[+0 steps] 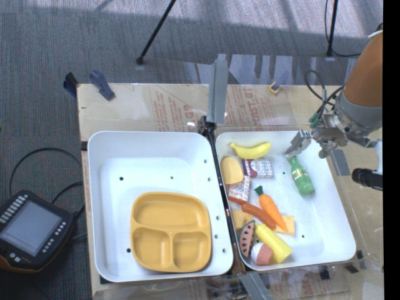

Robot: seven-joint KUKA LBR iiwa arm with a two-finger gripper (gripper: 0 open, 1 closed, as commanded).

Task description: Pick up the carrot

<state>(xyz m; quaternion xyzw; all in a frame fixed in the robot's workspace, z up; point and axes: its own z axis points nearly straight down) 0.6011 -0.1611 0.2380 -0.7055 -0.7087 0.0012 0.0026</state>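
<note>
The carrot (272,209), orange with a green top, lies in the middle of the right bin (325,224), pointing toward the front right among other toy foods. My gripper (312,145) hangs over the bin's far right corner, up and to the right of the carrot and well apart from it. Its fingers (297,143) are spread open with nothing between them. A green bottle (302,176) lies just below the gripper, between it and the carrot.
Around the carrot lie a red sausage (257,214), a cheese wedge (288,224), a yellow bottle (272,242), a watermelon slice (247,239), a banana (251,149) and a small carton (260,167). The left bin (112,167) holds a yellow divided plate (170,232).
</note>
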